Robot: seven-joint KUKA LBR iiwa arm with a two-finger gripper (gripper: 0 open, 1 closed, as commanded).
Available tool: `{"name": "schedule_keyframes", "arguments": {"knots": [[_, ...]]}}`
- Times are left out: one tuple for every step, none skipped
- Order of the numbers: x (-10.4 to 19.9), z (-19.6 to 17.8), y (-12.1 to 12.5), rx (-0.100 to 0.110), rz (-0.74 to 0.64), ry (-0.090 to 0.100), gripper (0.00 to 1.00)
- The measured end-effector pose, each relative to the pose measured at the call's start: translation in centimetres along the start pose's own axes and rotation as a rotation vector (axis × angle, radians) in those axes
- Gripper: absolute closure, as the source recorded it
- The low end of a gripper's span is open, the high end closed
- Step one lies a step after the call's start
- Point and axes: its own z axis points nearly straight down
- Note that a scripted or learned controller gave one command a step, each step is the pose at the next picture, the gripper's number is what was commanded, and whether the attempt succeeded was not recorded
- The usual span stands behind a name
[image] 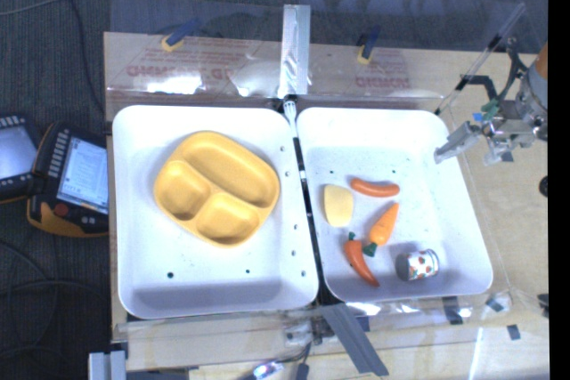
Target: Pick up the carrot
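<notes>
Camera view looks down on two shallow white plastic bins side by side on the bench. The left white bin (pixel 142 280) holds a yellow plastic divided plate (pixel 216 187) with three compartments, lying near its middle.

The right white bin (pixel 427 133) holds the small toys. A lighter orange carrot with a green leafy end (pixel 384 223) lies tilted near the middle of this bin, its green end pointing down and left. Just beside that green end, close enough that I cannot tell whether they touch, lies a darker red-orange carrot-shaped toy with a green top (pixel 361 261), slanting toward the front edge of the bin. A pale yellow rounded wedge (pixel 337 205) sits to the left of the lighter carrot, near the divider between the bins. An orange-red sausage-shaped toy (pixel 375 187) lies crosswise just above the carrot, apart from it. A small grey can with a red and white label (pixel 417 263) lies on its side near the front right corner.

The grey two-finger gripper (pixel 445 151) hangs over the bin's upper right rim, well apart from the carrot, with nothing between its fingers; whether they are spread or closed cannot be told from this angle.
</notes>
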Motion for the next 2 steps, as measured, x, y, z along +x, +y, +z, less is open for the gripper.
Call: {"name": "schedule_keyframes", "arguments": {"knots": [[4.4, 13.0, -4.0, 0.001, -0.084, 0.002, 0.00], [7.6, 18.0, -5.7, -0.016, 0.020, -0.007, 0.00]]}}
